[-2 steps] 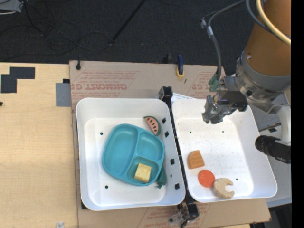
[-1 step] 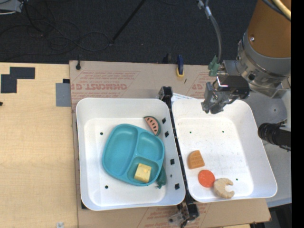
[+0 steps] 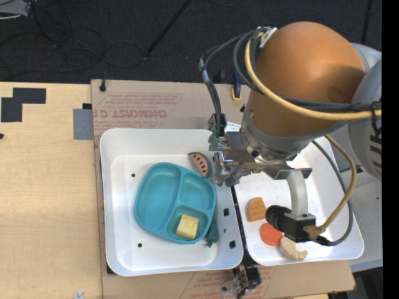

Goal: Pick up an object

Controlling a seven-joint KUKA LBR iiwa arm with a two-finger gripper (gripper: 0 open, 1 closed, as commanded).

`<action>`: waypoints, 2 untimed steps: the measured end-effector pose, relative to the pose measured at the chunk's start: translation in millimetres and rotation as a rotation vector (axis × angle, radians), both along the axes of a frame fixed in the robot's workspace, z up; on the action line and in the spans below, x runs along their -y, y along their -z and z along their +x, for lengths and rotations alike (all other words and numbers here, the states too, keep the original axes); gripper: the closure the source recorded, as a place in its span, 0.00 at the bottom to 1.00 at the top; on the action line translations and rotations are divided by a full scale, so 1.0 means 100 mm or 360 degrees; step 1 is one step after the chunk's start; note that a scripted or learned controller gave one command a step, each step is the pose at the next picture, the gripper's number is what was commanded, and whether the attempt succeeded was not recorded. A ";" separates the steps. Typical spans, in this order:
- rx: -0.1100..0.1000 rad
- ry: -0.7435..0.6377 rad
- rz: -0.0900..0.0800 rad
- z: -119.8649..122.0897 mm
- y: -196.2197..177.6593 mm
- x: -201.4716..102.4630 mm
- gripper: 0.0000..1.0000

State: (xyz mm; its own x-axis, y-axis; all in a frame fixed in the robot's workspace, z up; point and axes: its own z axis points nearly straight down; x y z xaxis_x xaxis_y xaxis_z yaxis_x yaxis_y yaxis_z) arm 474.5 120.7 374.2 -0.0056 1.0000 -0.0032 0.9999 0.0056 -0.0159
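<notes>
Where end effector (image 3: 223, 172) hangs, plate (image 3: 163, 198) crowds left bin (image 3: 118, 254) edge.

Arm (image 3: 303, 83) from right, claw (image 3: 222, 169) low, downward.

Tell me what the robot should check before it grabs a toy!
1. Things to grab: ok. Watermelon slice, yellow block on the teal divided plate, orange piece.
2. Gripper above a thing: not ok. It hangs by the wall between the bins.
3. Gripper free to grab: cannot tell.
4. Room around the watermelon slice: not ok. It lies close beside the plate's rim.
5. Yellow block lies flat: ok.
</notes>
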 end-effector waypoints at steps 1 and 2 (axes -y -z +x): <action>0.0023 0.0001 0.0005 0.01 -0.29 -0.37 1.00; 0.0035 -0.0003 0.0012 0.01 -1.20 -1.00 1.00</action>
